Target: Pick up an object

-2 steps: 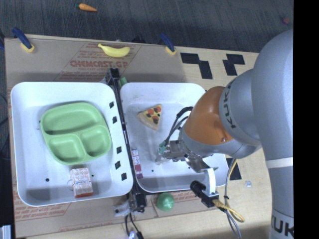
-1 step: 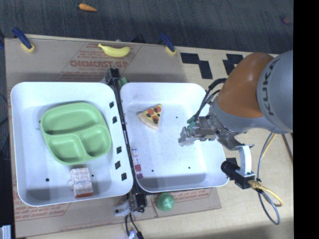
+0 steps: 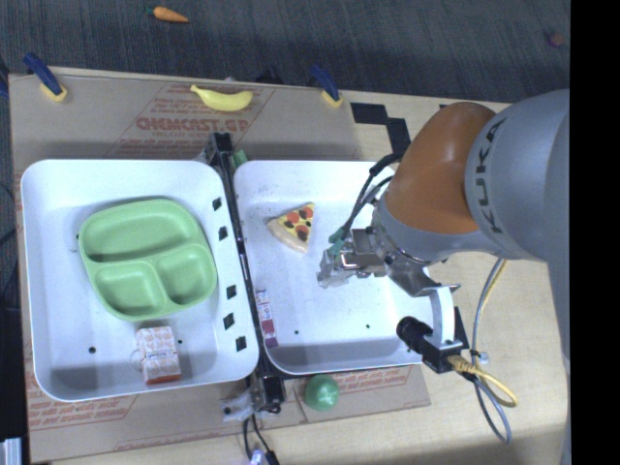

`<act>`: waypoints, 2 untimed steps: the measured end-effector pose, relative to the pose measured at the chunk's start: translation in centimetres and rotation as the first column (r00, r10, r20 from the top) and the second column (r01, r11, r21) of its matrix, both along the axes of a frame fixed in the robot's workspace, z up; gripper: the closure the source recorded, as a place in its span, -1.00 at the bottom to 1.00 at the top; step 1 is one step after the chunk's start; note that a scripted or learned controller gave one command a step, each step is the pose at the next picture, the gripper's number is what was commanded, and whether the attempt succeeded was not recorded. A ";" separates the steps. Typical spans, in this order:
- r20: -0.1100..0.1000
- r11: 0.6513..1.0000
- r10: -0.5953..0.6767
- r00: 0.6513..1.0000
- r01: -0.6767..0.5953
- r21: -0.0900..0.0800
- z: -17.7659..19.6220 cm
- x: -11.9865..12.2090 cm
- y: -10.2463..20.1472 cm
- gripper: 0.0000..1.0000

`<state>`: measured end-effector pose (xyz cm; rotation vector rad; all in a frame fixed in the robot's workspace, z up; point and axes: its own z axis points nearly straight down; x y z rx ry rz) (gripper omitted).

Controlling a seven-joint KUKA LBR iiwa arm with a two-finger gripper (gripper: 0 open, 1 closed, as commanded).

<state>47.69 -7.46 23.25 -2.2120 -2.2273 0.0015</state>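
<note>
Pick not yet made: the toy pizza slice, tan crust with red and dark toppings (image 3: 293, 226), lies flat on the floor of the right shallow white plastic bin (image 3: 291, 342), and the two-finger metal gripper (image 3: 334, 264) hangs just beside it to the right, nothing between its tips; spread or pressed together, cannot tell. Slice sits apart from the bin walls and the black centre divider (image 3: 237, 250), so room for approach looks good on all sides.

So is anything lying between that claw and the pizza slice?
No. In the camera view, bare white bin floor separates the gripper from the pizza slice.
</note>
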 end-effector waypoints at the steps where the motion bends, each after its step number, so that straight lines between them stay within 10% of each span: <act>1: 0.000 1.000 -0.001 1.000 0.001 0.000 0.0 0.0 0.0 -1.00; 2: 0.001 1.000 0.000 1.000 0.000 0.000 -2.0 0.0 4.2 -1.00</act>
